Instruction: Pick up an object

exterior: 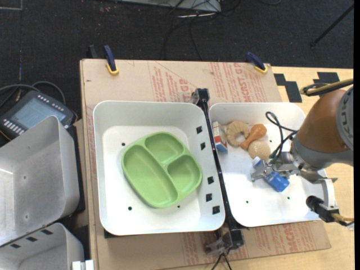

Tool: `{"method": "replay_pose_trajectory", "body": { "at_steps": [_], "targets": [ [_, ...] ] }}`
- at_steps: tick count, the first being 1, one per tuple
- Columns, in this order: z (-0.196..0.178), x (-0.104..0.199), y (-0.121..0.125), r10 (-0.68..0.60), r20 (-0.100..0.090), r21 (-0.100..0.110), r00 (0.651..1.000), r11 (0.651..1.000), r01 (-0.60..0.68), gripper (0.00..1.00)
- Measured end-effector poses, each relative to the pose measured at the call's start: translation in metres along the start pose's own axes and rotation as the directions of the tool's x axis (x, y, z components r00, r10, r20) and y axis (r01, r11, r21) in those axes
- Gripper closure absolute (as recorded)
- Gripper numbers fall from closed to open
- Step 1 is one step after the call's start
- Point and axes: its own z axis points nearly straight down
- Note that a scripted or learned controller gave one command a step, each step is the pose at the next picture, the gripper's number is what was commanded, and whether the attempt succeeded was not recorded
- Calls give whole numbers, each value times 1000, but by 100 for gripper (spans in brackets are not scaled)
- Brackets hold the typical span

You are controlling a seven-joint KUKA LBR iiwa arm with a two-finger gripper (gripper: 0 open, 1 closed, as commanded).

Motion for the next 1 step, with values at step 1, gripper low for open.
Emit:
{"method": "replay_pose_trajectory", "body": {
  "at_steps": [1],
  "targets": [
    [-13, 0, 1, 2, 1, -5, 1000, 1000, -2, 100]
  ]
}}
